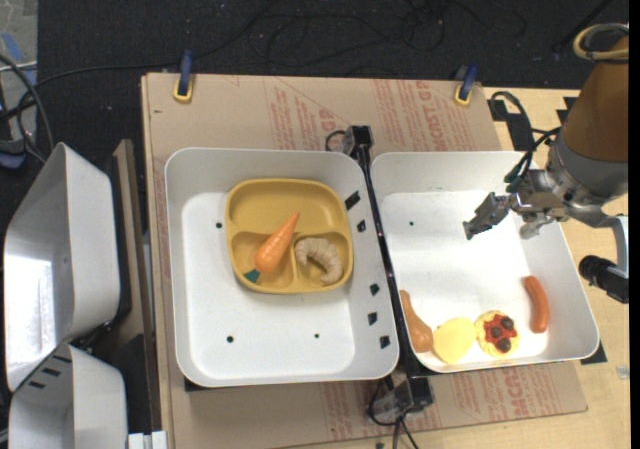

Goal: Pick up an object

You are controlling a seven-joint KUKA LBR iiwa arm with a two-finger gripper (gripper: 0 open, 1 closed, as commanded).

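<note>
One fixed cam overhead, slanted down on both bins [200, 267].

Both white bins [200, 337] look like smooth, faintly glossy plastic. The yellow divided plate [288, 199] is matt plastic. Beneath them lies a brown cardboard sheet [270, 112], dull and printed. The toy foods, such as the carrot [277, 243], appear smooth plastic.
</note>
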